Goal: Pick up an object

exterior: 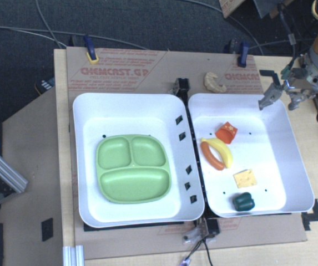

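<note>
Your hand hangs at the far right corner of the right bin, just over its rim; the fingers look spread, with nothing between them. Inside that bin you have five small items, all clustered toward the middle and left: a red block farthest up, a yellow banana and an orange sausage-shaped piece lying side by side and touching just below it, a yellow cheese wedge lower down, and a dark green piece close to the near rim. The bin's right half is bare white floor, so you have open room along that wall. The left bin holds a green divided plate centred in it, with a margin of white on all sides. The two bins meet at a dark clipped seam. On the desk beyond the right bin sits a tan crumpled lump, near the far rim.
</note>
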Robot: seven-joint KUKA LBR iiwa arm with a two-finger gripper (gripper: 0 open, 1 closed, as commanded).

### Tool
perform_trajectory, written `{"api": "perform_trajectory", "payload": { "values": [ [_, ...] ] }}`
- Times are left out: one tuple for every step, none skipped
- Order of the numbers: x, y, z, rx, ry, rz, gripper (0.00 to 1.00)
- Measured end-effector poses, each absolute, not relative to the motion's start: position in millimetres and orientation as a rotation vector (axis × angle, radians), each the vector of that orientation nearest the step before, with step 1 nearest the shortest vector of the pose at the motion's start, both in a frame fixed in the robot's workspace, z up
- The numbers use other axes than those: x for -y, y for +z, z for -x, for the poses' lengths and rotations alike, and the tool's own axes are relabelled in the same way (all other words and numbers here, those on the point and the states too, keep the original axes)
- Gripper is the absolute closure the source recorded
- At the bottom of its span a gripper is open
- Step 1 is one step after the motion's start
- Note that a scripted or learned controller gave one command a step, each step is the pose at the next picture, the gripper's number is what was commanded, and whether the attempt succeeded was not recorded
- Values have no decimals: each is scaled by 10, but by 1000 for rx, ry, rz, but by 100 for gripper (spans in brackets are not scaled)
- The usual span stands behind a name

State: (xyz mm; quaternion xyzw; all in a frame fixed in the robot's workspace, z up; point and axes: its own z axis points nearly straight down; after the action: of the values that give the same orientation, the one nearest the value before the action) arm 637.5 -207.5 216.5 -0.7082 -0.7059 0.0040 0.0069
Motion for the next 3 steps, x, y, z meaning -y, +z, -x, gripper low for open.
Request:
{"api": "perform_trajectory", "payload": {
  "values": [
    [2068, 2260, -6405, 2221, 0, 2220, 0],
    [2096, 1652, -6346, 2217, 5, 2217, 0],
    [2021, 1197, -6382, 2220, 3, 2217, 0]
  ]
}}
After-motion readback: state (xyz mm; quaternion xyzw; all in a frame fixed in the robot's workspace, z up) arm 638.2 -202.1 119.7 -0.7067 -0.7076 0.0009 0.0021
